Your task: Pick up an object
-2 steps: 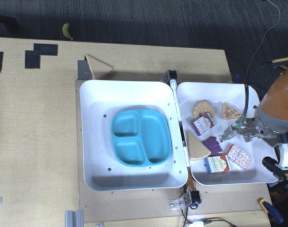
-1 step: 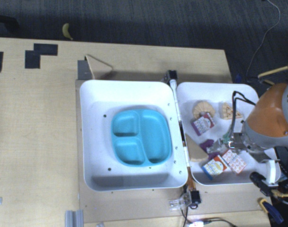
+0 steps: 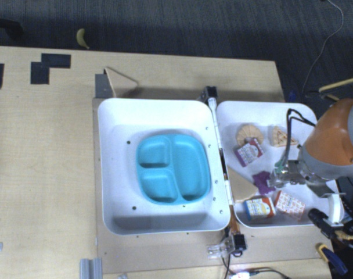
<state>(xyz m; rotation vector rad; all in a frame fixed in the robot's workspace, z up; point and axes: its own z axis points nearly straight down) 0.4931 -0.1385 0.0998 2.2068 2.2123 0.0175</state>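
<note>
My gripper (image 3: 279, 178) hangs low over the right bin (image 3: 229, 121), just right of a small purple object (image 3: 261, 182). Around it lie a maroon packet (image 3: 249, 152), a round tan cookie (image 3: 249, 133), a pale cracker-like piece (image 3: 279, 136), an orange and blue carton (image 3: 258, 207) and a red-patterned white packet (image 3: 290, 204). The arm's orange band (image 3: 334, 133) and grey wrist cover the bin's right part.
The left bin (image 3: 115, 156) holds a blue three-compartment tray (image 3: 173, 167). A black divider bar (image 3: 218, 150) runs between the bins. Cables and a connector (image 3: 234, 244) lie at the bench's front edge.
</note>
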